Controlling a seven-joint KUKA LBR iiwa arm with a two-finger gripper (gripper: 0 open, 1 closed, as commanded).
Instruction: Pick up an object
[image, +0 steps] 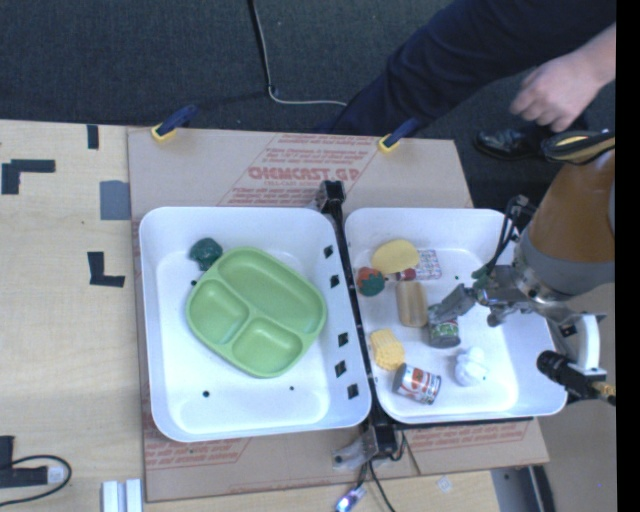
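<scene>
The arm (570, 230) is reaching in from the right over the right bin (505, 400), and its gripper (448, 318) is sitting low among the clutter, right against a small dark can (443, 331). I cannot tell how the gripper is set or whether it is pinching anything. Just beside it a tan block (411, 303) is lying, with a yellow toy (395, 255) behind it, a yellow waffle piece (387, 349), a red-labelled can (417, 383) on its side, and a white lump (470, 367). In the left bin (165, 400) a green divided plate (256, 311) is resting, a dark green ball (206, 251) touching its far corner.
</scene>
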